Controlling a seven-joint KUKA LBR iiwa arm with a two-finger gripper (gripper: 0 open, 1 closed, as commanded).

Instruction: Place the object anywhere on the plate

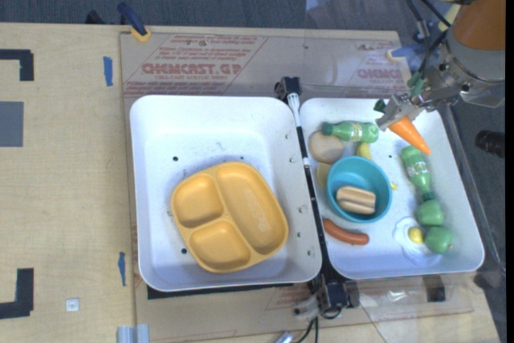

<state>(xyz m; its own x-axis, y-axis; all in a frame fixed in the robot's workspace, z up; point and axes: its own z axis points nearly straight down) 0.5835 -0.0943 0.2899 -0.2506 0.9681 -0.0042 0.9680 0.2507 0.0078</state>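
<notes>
Gripper (395, 110) pinching carrot (411, 133) over right bin (463, 197) — yellow plate (230, 216) in left bin (152, 173).

The plate (230, 215) is a yellow, rounded, three-compartment tray lying flat in the lower middle of the left white bin, turned at a slant so its two smaller wells sit toward the left and bottom and its long well toward the upper right; all three wells are bare. The carrot (409, 132), orange and tapered, is in the upper right of the frame over the far part of the right bin, tilted with its tip pointing down and to the right, its thicker end up at the gripper (399, 110).
</notes>
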